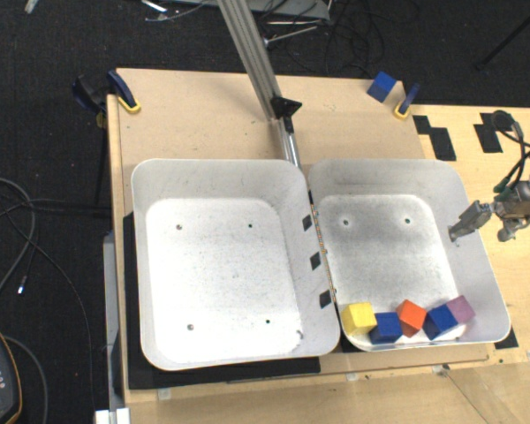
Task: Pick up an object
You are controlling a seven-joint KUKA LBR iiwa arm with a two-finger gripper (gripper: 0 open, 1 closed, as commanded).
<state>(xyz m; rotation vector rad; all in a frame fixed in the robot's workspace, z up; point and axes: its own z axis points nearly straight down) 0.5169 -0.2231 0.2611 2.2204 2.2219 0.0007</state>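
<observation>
Along the near wall of the right bin (384, 197) lies a row of small cubes: a yellow cube (359, 316), a blue cube (387, 327), an orange cube (412, 316), a second blue cube (440, 321) and a purple cube (460, 309). My gripper (486, 230) hangs over the right rim of that bin, well behind the cubes. Its fingers stand apart, open, with nothing between them.
The left bin (216, 254) sits beside the right one, with a dark divider strip (316, 259) between them. Another blue block (382, 85) rests on the wooden bench at the back right. A slanted metal pole (252, 47) rises from behind the bins.
</observation>
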